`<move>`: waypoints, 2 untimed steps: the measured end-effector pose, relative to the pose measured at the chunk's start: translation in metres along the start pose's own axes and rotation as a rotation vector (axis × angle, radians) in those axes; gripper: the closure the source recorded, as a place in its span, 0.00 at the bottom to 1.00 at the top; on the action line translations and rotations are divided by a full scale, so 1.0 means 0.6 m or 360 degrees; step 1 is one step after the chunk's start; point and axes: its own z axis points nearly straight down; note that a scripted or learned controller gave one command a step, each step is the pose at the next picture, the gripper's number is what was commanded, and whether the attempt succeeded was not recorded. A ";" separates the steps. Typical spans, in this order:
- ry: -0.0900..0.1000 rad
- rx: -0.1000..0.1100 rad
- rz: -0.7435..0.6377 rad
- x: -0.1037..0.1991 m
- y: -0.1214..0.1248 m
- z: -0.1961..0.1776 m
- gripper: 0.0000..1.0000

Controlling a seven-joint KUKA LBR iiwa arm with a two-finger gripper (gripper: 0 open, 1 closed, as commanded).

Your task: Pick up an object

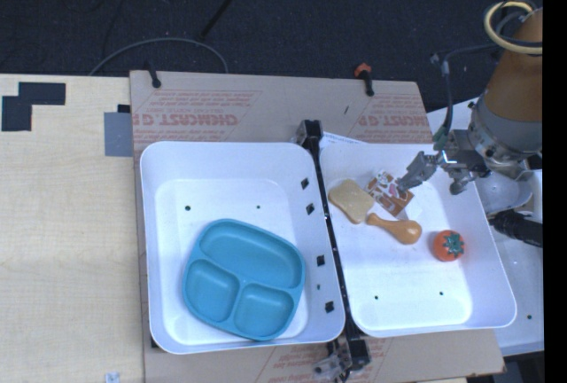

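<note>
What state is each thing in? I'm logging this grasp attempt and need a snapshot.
Blue tray: lying flat in the left bin, right side up.
Tan slab: lying flat in the right bin.
Drumstick-shaped toy: on its side, beside the slab.
Small patterned item: at the gripper tip; grasp unclear.
Red-orange toy: resting apart, untouched.
</note>
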 end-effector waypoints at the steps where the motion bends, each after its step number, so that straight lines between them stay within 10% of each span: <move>1: -0.0002 -0.0017 -0.0003 0.000 0.003 -0.010 0.00; 2: -0.0001 -0.0011 -0.0001 0.000 -0.014 0.077 0.00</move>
